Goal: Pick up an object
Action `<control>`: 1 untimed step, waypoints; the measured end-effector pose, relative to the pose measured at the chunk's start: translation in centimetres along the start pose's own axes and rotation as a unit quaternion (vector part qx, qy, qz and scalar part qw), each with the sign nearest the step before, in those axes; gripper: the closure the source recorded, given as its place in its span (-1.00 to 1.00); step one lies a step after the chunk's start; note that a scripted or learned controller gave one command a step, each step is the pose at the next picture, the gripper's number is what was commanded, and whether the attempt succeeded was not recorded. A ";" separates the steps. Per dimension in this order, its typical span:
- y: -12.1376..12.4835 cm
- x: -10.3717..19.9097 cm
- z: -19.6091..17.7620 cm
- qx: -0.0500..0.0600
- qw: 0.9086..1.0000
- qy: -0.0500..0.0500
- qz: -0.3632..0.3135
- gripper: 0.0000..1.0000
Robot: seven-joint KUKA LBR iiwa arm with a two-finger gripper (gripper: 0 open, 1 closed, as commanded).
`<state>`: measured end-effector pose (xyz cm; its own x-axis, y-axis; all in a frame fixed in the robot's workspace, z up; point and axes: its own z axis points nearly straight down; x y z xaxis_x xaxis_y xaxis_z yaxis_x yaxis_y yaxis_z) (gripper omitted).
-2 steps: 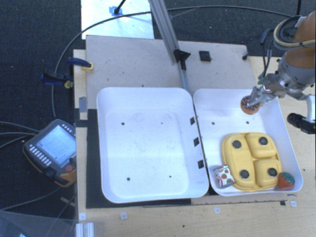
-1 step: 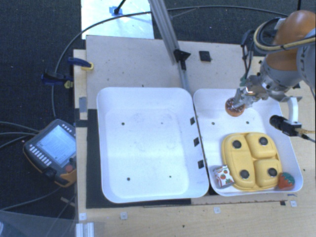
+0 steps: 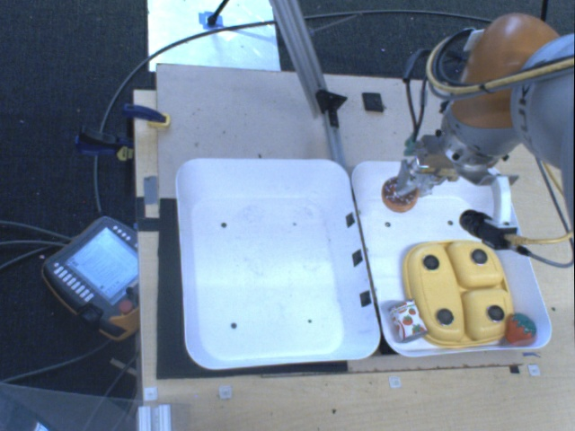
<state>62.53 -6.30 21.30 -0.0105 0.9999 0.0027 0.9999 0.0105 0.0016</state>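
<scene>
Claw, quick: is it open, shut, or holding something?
Claw: right over the small round brown thing in the right bin; open, shut or holding cannot be told.

No legible text, label, brand, number or sign appeared anywhere. The lit screen of the handheld pendant point(image 3: 92, 263) left of the bench was too small and blurred to read, and the printed pattern on the small box point(image 3: 406, 321) could not be deciphered.

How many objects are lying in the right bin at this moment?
4: a yellow block in the near half, a small patterned cube at its left, a red strawberry in the near right corner, and a brown disc under the gripper.
</scene>
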 end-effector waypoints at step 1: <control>-1.0 6.2 -0.4 0.001 1.000 0.000 0.000 1.00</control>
<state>61.43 -0.13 21.71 -0.0114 0.9999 0.0028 0.9999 0.0114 0.0005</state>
